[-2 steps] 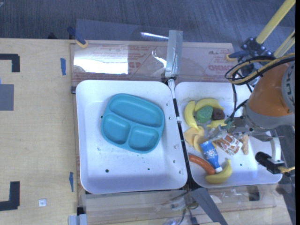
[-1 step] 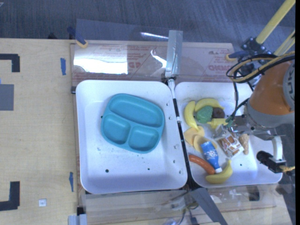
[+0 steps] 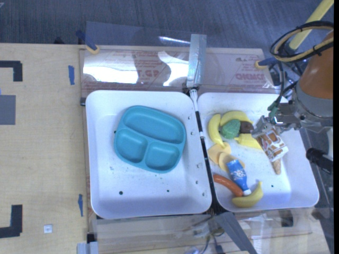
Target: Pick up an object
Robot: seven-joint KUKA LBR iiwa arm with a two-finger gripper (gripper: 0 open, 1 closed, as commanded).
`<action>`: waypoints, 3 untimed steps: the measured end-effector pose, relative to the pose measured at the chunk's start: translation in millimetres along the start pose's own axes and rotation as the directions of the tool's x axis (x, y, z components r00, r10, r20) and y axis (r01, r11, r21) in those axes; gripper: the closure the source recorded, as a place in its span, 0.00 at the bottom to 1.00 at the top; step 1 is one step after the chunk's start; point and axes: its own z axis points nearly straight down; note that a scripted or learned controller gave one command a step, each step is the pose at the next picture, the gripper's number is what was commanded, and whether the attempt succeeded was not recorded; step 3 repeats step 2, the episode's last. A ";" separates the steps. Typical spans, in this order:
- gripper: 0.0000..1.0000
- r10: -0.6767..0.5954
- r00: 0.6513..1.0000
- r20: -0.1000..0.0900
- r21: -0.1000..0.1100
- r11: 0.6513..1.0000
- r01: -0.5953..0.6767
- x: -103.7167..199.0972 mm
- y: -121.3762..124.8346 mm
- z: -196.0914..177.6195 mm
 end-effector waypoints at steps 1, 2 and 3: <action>1.00 0.334 0.943 0.004 0.008 0.943 -0.334 -15.5 30.8 -100.4; 1.00 0.494 0.869 0.007 0.018 0.869 -0.494 47.4 38.8 -65.3; 1.00 0.494 0.869 0.007 0.018 0.869 -0.494 47.4 38.8 -65.3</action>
